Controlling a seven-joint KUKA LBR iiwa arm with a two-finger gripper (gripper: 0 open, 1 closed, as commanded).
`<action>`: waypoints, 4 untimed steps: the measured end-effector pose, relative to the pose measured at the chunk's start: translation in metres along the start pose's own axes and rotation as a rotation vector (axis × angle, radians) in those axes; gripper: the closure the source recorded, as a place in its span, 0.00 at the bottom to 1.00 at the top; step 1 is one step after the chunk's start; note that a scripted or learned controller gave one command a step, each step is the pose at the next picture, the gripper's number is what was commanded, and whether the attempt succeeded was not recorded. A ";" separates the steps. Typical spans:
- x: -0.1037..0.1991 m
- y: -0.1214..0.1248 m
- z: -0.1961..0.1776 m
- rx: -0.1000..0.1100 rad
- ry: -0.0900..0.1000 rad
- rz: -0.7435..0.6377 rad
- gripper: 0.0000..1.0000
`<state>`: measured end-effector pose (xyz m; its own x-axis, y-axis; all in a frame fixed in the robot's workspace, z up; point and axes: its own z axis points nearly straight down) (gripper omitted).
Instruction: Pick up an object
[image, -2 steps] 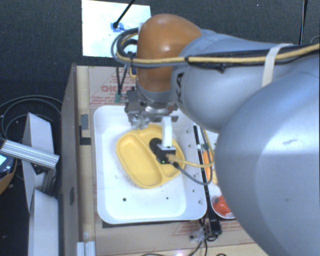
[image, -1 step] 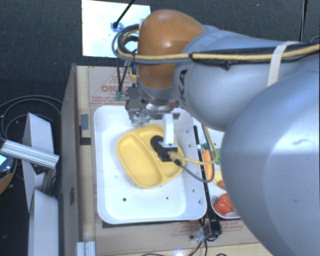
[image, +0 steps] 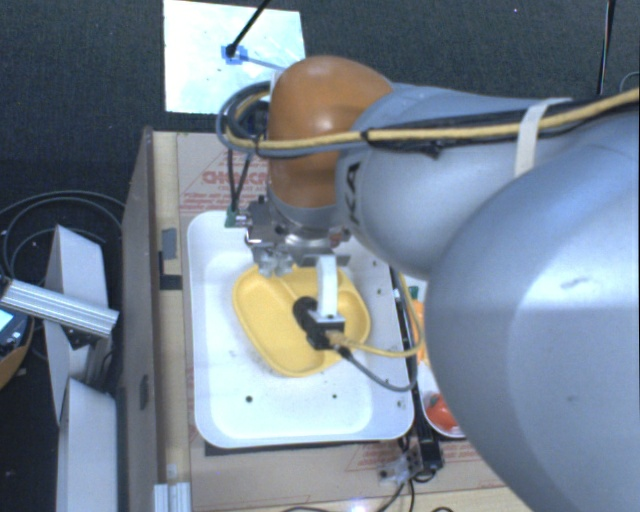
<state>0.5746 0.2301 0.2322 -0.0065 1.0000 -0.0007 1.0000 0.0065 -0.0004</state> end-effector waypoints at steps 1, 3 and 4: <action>0.000 0.001 -0.011 -0.002 0.000 -0.006 1.00; 0.002 0.047 -0.036 -0.003 0.001 0.000 1.00; -0.009 0.015 0.024 0.001 0.001 0.004 1.00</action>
<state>0.5899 0.2217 0.2085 -0.0023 1.0000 -0.0001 1.0000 0.0023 -0.0013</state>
